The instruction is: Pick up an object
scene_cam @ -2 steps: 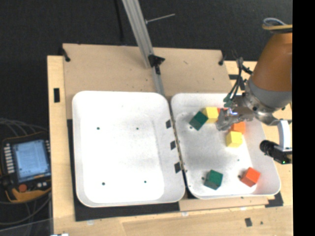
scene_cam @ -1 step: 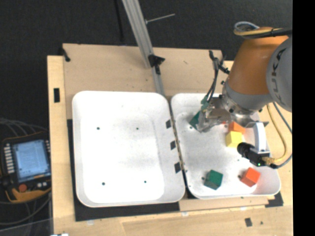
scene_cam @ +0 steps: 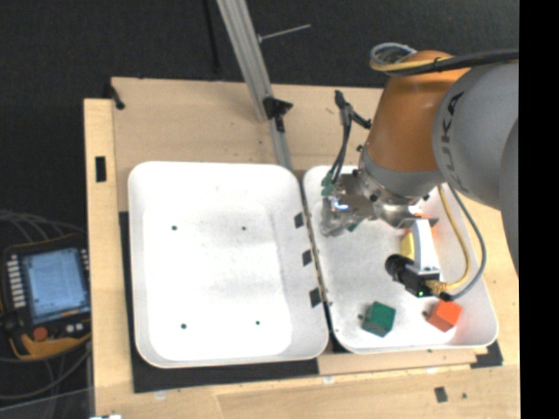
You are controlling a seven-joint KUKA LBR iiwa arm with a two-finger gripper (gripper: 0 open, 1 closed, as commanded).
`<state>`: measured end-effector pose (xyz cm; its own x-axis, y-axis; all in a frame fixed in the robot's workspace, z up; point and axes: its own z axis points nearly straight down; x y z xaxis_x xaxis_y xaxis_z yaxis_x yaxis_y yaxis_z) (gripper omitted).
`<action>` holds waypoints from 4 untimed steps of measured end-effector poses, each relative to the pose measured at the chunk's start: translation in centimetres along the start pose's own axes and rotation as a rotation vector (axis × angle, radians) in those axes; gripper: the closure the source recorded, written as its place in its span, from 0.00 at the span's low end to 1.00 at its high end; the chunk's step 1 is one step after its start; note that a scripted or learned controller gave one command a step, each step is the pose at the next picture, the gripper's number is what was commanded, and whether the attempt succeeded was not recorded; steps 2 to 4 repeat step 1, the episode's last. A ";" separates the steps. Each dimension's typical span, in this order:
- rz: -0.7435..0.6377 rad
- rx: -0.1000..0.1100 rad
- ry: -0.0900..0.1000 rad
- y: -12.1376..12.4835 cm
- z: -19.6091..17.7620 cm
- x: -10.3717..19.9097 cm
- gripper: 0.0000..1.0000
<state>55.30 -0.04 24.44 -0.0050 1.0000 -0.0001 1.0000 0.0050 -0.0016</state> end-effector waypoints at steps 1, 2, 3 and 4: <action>-0.001 -0.002 0.000 1.5 1.2 5.1 1.00; -0.001 -0.002 0.000 1.5 1.2 5.1 1.00; -0.001 -0.002 0.000 1.5 1.2 5.1 1.00; -0.001 -0.002 0.000 1.5 1.2 5.1 1.00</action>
